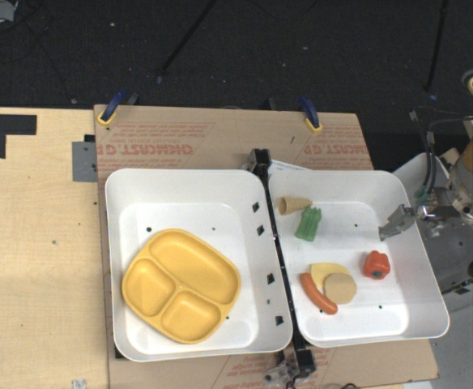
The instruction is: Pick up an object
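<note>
A pale wooden bench top (34, 250) fills the left side, with black shapes (6, 132) near its upper edge. Brown printed cardboard (220, 140), held by two blue-and-yellow clamps (111, 112), lies over the bench. Dark carpeted floor (220, 39) stretches behind, crossed by cables.

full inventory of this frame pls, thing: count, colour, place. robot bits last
bins: 2, white, side by side on the bench
tray: 1, yellow, three compartments, in the left bin
cone: 1, tan, right bin, far left corner area
green toy: 1, green, right bin, just nearer than the cone
pepper: 1, red, right bin, right side
sausage: 1, orange-red, right bin, near side
yellow piece: 1, yellow, right bin, beside the sausage
disc: 1, tan, lying over the yellow piece
cardboard: 1 sheet, brown, under the bins
clamps: 2, blue and yellow, far edge of the cardboard
tool: 1, grey, over the right bin's right rim, not on any object
</note>
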{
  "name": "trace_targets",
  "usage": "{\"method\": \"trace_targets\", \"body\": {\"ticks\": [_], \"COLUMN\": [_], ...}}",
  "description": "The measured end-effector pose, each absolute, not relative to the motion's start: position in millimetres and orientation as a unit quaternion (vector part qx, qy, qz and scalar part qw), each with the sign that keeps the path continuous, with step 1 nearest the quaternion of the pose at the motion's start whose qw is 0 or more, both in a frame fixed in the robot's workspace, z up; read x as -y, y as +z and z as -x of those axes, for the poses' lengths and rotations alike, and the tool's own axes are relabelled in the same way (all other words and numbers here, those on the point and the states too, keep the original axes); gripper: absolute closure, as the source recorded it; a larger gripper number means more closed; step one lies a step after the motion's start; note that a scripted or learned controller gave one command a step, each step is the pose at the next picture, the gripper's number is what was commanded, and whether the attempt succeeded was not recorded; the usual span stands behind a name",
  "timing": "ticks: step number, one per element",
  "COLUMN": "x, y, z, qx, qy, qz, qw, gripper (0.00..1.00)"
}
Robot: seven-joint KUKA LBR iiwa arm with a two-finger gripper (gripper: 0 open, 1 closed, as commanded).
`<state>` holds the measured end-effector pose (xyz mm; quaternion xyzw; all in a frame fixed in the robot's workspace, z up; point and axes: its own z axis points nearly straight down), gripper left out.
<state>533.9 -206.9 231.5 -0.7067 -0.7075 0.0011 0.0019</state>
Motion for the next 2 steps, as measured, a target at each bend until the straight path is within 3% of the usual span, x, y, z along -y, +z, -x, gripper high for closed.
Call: {"method": "trace_targets", "body": {"ticks": [2], "x": [198], "y": [135], "z": [-542.4], "qx": [0.707], "qy": [0.0011], "qz": [0.707], "qw": [0.002], "gripper": [0.0]}}
